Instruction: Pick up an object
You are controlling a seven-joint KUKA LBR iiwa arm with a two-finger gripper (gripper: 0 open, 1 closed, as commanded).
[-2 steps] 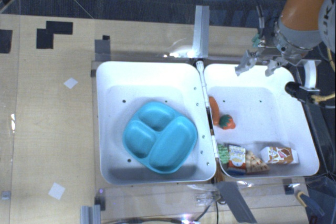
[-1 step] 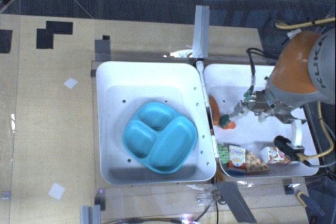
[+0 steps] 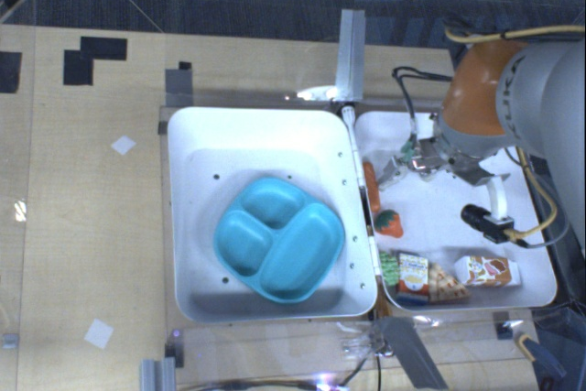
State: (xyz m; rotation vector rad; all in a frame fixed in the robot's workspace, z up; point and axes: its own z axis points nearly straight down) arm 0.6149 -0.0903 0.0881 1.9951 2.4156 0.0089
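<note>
The left bin (image 3: pixel 183 224) held a blue divided plate (image 3: pixel 279 238) with three compartments, lying at a slant on the bin floor; it looked like stiff moulded plastic, light but broad and smooth, so a two-finger grasp would probably only work on its rim. Just across the wall between the bins, in the right bin (image 3: pixel 540 288), an orange carrot-like toy (image 3: pixel 370 186) lay along the left wall, and just below it sat a small red strawberry-like toy (image 3: pixel 388 222) with a green top. Both appeared light and rigid; the strawberry looked the easier target, being compact and a little clear of the wall, though its rounded surface might slip unless pinched across its middle. Along the bin's front edge lay a printed snack packet (image 3: pixel 414 276) and, to its right, a small white carton or pouch (image 3: pixel 485 270) with a coloured label; the printing on both was too small to read, and no brand could be made out. Flat packaging of that sort would likely crumple or slide if pinched. The gripper (image 3: pixel 409 162) hung over the upper part of the right bin, above and to the right of the carrot, with nothing visible between its fingers; whether they stood wide or narrow could not be told.
</note>
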